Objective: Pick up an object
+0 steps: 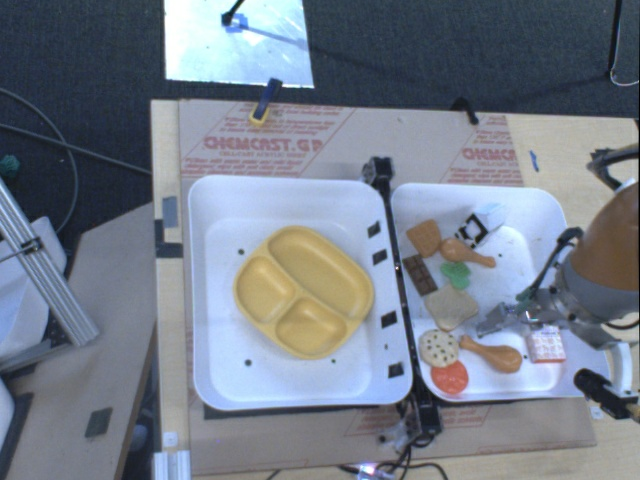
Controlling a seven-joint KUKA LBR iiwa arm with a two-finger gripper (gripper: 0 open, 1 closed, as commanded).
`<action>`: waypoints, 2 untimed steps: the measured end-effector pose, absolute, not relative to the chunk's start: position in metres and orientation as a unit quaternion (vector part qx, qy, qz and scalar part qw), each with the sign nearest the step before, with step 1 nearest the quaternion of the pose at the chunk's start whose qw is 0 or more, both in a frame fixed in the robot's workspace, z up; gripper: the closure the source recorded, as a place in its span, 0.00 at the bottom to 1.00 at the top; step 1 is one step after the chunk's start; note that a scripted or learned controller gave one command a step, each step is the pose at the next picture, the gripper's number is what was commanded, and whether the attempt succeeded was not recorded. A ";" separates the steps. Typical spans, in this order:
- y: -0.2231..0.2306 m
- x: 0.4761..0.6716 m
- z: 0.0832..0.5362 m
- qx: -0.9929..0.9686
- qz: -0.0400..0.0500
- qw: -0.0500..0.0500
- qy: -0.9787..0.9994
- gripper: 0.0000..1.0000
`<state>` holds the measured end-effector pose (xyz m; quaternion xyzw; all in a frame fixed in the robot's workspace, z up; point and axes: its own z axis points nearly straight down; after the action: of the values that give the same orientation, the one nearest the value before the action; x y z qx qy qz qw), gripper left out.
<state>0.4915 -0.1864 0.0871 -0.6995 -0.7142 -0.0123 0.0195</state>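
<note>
My claw (497, 318) hangs in the right bin (540, 208), its spread unclear. The chicken leg (492, 354) lies just below it, near the front rim, long axis along that rim.

I note toy foods strewn flat in the right bin (540, 208), drumstick (492, 354) lowest, bread slice (452, 309) central, cracker (424, 237) uppermost, tomato slice (451, 377) near front wall.
</note>
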 end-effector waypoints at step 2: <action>-0.187 0.491 0.087 -0.700 -0.012 0.018 -0.713 0.00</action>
<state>0.4914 -0.1871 0.0868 -0.7003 -0.7135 -0.0125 0.0184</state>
